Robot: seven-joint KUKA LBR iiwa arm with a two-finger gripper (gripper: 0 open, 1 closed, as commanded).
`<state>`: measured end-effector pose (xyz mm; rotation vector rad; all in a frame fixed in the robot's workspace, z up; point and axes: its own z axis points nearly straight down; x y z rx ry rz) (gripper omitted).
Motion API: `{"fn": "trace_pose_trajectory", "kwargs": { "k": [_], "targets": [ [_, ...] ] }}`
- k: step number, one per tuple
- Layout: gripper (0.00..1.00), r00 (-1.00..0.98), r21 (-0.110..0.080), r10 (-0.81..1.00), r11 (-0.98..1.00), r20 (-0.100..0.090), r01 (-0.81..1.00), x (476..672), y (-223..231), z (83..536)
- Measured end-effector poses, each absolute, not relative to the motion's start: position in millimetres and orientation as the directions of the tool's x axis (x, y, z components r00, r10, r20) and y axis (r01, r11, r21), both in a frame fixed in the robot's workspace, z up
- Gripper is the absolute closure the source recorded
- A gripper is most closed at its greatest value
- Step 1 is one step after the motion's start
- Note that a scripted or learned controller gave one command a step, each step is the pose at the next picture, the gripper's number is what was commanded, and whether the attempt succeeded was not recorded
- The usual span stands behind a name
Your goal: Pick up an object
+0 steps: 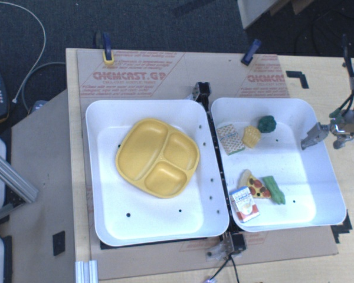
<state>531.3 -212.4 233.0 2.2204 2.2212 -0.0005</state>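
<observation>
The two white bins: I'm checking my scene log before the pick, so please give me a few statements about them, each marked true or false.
1. The yellow divided plastic plate lies in the left white bin. True.
2. The dark green round toy sits in the left bin. False: it is in the right white bin, near the far wall.
3. The green pickle-shaped toy lies beside the toy pizza slice. True.
4. The small red-and-white carton rests on the yellow plate. False: it lies in the right bin's near-left corner.
5. The gripper holds the yellow corn-like toy. False: the toy lies on the bin floor, apart from the gripper.
</observation>
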Motion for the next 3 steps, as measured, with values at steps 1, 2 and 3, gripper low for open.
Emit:
{"fn": "trace_pose_trajectory", "kwargs": {
  "k": [1,2,3],
  "targets": [
    [0.00,0.000,-0.004,1.000,0.000,0.002,1.000,534.1,-210.4,190.0],
    [0.00,-0.001,-0.005,1.000,0.001,0.002,1.000,538.7,-203.1,142.7],
    [0.00,0.000,-0.006,1.000,0.000,0.003,1.000,537.5,-202.3,89.1]
  ]
}}
